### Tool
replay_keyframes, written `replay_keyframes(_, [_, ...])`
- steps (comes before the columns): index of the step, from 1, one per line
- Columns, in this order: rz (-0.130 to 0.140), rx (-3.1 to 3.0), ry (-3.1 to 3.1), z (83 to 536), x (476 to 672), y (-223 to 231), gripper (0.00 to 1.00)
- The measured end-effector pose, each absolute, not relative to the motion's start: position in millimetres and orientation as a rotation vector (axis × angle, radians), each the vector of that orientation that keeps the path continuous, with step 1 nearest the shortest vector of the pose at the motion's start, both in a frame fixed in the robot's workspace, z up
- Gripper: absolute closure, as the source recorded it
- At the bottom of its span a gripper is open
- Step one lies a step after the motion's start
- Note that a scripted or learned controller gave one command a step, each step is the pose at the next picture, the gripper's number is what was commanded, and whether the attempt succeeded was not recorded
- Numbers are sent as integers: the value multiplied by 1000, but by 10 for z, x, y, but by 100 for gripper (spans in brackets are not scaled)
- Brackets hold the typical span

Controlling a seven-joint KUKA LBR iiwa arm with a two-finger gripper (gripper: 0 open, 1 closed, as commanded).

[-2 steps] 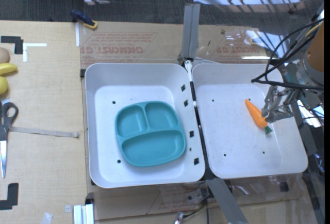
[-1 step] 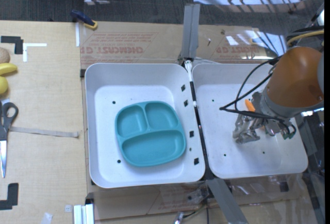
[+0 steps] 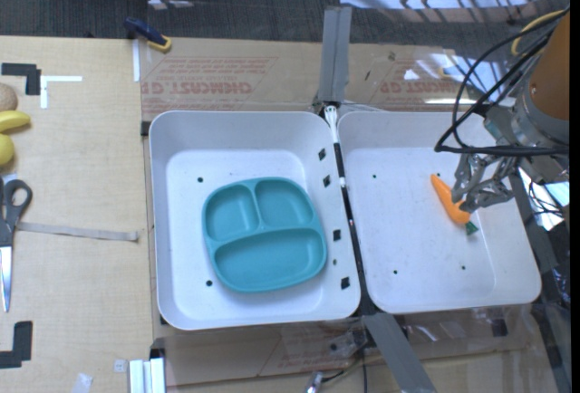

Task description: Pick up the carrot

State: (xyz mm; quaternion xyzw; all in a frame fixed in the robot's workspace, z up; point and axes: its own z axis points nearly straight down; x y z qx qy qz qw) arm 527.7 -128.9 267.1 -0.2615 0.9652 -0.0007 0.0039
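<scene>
Carrot [image 3: 449, 200] lies on floor of right bin [image 3: 399, 278]. Gripper [image 3: 472, 192] down beside it, touching; jaw state cannot be told. Lift not yet done.

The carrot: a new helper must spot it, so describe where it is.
Find the right-hand white bin. Toward its right side lies the carrot, beside the gripper. It is the one small orange stick there, with a green tip.

My gripper [image 3: 478, 187] is covering the carrot's [image 3: 448, 199] leafy end, my arm [image 3: 551, 79] is running off the right edge, and scissors [image 3: 9, 233] are getting cropped at the left.
</scene>
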Motion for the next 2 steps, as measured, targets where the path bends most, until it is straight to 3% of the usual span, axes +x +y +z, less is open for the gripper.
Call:
replay_keyframes(1, [0,-1031,2964,1700,4994,-1180,100])
replay_keyframes(2, [-1,-1082,2942,2728,5035,-946,100])
